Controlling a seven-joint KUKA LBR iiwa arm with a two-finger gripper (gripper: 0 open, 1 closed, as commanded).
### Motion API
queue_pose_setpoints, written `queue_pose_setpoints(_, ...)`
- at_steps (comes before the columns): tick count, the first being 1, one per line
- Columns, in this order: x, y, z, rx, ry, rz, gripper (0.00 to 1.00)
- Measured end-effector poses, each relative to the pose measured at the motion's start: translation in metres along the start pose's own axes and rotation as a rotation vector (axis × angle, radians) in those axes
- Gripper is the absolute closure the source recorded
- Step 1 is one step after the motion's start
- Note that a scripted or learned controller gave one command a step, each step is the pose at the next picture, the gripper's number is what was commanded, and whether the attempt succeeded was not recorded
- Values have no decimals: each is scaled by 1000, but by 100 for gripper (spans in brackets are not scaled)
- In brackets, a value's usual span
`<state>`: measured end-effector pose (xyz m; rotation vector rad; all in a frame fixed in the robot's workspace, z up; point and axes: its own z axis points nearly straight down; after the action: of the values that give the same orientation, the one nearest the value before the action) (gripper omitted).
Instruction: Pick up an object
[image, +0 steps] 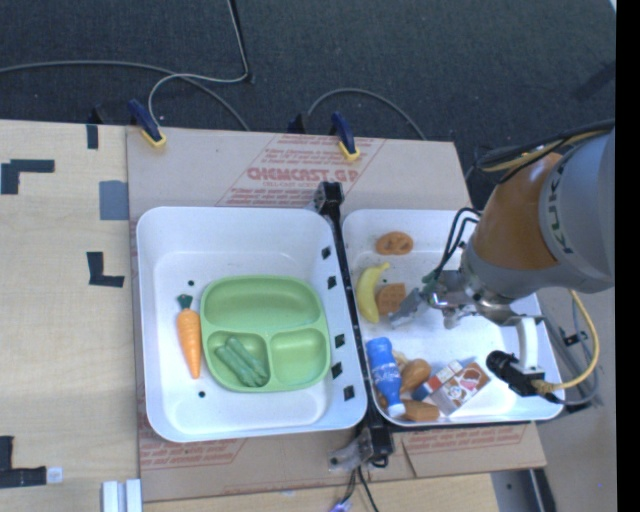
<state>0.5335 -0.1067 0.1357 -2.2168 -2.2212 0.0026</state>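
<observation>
Camera view: gripper (418, 303) hangs low in right bin (500, 225), fingers spread w/ nothing btwn them, tips just beside brown block (391, 296) & banana (369, 290). Carrot (190, 342) lies in left bin (240, 225) next to green tray (266, 332).

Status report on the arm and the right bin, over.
Hand low in the right bin, nothing visibly gripped. Tips beside the brown piece and banana. Blue bottle and carton crowd the near end.
</observation>
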Motion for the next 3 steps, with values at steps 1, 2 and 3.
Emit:
queue_pose_setpoints(1, 4, 59, 46, -14, -12, 6, 0)
queue_pose_setpoints(2, 1, 104, 47, -3, -14, 5, 0)
queue_pose_setpoints(3, 1, 130, 49, 27, -10, 1, 0)
